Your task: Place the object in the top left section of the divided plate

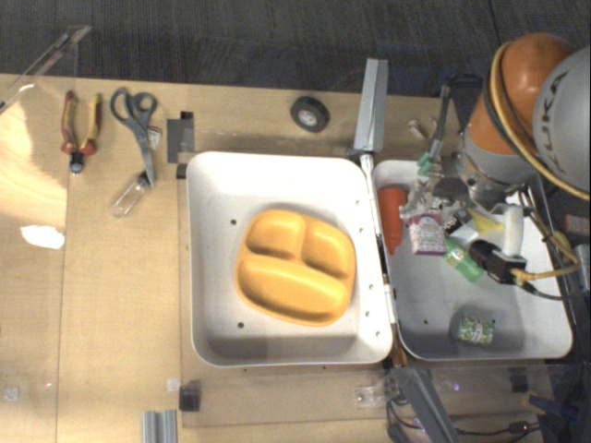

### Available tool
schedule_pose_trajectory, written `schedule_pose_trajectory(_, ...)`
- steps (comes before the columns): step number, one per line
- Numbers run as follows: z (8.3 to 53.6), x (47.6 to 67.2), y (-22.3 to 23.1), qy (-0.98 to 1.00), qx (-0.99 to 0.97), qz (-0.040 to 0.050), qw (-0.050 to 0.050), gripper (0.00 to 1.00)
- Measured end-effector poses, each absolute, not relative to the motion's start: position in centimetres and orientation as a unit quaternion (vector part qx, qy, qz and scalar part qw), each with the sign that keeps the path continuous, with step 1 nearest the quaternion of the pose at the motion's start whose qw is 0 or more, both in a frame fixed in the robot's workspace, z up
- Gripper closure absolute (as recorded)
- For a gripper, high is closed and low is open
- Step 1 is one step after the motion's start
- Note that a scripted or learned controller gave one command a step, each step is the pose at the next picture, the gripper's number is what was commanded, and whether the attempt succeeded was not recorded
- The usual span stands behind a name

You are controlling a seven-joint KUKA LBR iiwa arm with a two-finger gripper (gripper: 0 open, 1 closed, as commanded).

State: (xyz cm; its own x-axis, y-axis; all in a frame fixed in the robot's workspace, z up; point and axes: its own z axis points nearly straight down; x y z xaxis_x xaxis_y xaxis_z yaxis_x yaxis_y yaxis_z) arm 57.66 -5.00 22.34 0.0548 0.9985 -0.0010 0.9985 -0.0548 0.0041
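A yellow divided plate (295,266) lies in the middle of the left white bin (211,247), with two sections at the top and one long section below. Its top left section (275,233) has nothing in it. My gripper (432,197) hangs low over the upper left part of the right bin (545,332). It is just above a pink and white packet (428,237) and beside a red object (391,216) that lies along the bin's left wall. The arm hides the gripper's tips.
In the right bin there are also a green item (464,264), a white tube (513,230) and a small green patterned piece (476,329). Scissors (138,123), pliers (78,127) and a tape roll (310,113) lie on the bench behind the bins.
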Motion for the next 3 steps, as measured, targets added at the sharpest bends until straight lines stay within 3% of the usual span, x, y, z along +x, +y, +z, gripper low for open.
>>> schedule_pose_trajectory(1, 26.8, 53.5, 8.2, 0.731, 0.683, 0.0027, 0.002, 1.0)
schedule_pose_trajectory(2, 22.9, 59.2, 11.2, 0.748, 0.663, 0.0012, 0.001, 1.0)
schedule_pose_trajectory(3, 18.5, 58.5, 9.8, 0.819, 0.573, 0.0015, 0.001, 1.0)
